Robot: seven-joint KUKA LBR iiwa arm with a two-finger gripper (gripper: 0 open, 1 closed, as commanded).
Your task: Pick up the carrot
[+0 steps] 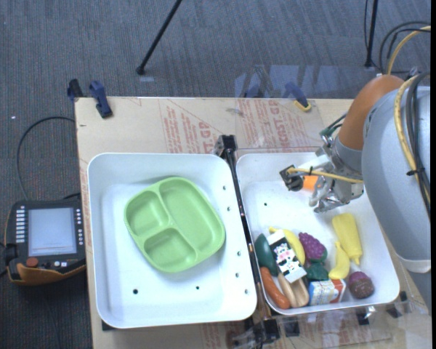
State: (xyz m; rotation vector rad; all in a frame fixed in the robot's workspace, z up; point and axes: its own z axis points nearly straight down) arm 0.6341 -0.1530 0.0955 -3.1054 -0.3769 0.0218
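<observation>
- The carrot point(270, 286) is taken to be the orange-red tapered piece at the near-left corner of the right bin point(276, 160). It lies flat against the bin wall, with the hot dog point(296, 292) touching its other side.
- Fair warning: at this resolution it could be mistaken for a loose sausage, so that ID should be treated as likely, not certain.
- A cow-print milk carton point(283, 257) and a dark green piece point(262, 250) are crowded around its far end, so it is boxed in on most sides.
- Handling-wise, a toy like this would be expected to be light, stiff and hollow, with a smooth, slightly slippery plastic skin. Breakage isn't really a worry, but it could easily squirt out of a pinch.
- The best hold is probably across the thicker half of the body, pinched across the width. The taper means a hold near the tip would likely slide off.
- Very little room is left for anything to slip in on the wall side, which could be a pain. Neighbours may get nudged or lifted along with it.
- The gripper point(327, 198) is seen hanging over the far part of the right bin, well apart from the carrot and just beyond the corn cob point(348, 237).
- Whether it is spread or pressed together can't be told from this angle.
- A small orange bit point(309, 182) sits just beside the gripper. It can't be made out whether that is hardware or something carried, so nothing is counted as held.
</observation>
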